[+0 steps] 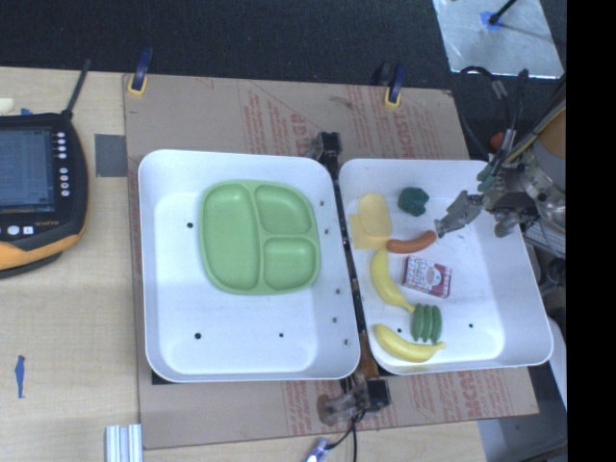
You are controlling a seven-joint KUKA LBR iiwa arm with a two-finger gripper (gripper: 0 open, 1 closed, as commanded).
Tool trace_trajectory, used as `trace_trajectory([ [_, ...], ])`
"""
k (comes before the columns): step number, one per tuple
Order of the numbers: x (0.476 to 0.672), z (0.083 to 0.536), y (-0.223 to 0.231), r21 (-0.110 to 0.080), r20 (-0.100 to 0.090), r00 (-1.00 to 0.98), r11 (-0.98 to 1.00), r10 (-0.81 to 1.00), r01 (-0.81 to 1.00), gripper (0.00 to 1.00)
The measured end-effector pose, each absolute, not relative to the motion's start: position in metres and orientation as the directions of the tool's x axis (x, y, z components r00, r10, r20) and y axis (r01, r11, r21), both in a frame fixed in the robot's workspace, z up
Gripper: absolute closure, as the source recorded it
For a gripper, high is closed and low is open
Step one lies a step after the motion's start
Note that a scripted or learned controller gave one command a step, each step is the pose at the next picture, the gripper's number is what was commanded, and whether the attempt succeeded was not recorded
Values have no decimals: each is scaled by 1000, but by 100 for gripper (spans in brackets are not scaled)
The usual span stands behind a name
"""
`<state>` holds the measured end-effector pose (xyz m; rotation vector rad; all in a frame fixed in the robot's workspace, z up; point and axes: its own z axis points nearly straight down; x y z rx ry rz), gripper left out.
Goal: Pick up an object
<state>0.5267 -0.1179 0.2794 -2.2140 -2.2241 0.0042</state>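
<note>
The right bin [500, 296] holds several toy foods: a dark green broccoli piece [413, 199], a pale yellow wedge [371, 218], an orange sausage [411, 243], a red-and-white packet [426, 276], two bananas [387, 279] [406, 345] and a green pickle [426, 321]. My gripper [479, 219] hangs over the bin's upper right part, just right of the sausage and broccoli. It is open, its fingers spread with nothing between them. Its left fingertip [452, 219] is close to the sausage's right end.
The left bin [173, 335] carries a light green divided plate [259, 236]. A teach pendant [34, 186] lies on the bench at far left. Clamps [389, 83] pin the cardboard at the back. Cables run beside the arm at right.
</note>
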Motion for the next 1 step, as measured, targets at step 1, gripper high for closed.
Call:
trace_trajectory([
  [1,476,169,-137,-5,0,-4,4,1000,1000,0],
])
